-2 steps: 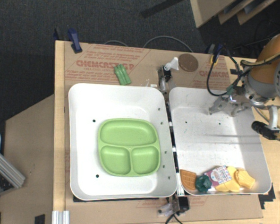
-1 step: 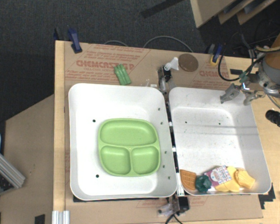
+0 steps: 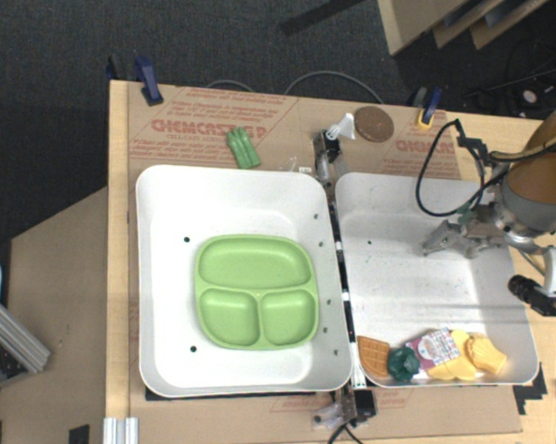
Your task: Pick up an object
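While the arm [image 3: 544, 176] hangs over the right bin [image 3: 397, 271], the claw [image 3: 454, 238] sits low above bare white floor, its grey fingers splayed apart and gripping nothing. Well below the claw, along the bin's near edge, the objects huddle: a waffle piece [image 3: 373, 355], a dark green lump [image 3: 403, 365], a pink packet [image 3: 439, 347], yellow bits [image 3: 484, 355]. Far to the claw's left, a green divided tray [image 3: 255, 292] rests in the other bin [image 3: 165, 219].
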`<action>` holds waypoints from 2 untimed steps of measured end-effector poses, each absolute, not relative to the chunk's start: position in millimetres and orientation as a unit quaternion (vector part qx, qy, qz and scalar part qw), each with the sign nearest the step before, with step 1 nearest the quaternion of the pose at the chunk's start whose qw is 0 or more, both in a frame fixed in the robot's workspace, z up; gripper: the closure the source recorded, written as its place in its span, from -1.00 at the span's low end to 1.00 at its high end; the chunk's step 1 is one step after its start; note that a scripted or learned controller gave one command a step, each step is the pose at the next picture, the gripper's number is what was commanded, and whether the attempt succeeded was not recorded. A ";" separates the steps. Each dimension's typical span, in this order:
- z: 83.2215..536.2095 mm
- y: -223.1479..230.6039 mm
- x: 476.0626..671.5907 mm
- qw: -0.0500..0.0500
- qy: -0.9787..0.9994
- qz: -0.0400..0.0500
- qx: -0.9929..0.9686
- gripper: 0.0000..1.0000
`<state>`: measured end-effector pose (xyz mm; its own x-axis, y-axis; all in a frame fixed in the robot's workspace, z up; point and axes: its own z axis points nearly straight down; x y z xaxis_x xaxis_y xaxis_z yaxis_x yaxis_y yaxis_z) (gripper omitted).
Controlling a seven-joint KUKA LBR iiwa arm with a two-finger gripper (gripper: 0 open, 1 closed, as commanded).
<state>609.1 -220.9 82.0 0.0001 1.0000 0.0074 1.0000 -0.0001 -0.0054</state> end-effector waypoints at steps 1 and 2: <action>84.3 -220.7 633.7 0.002 -0.708 -0.002 -0.706 -1.00; 96.1 -222.0 634.2 -0.001 -0.708 -0.002 -0.707 1.00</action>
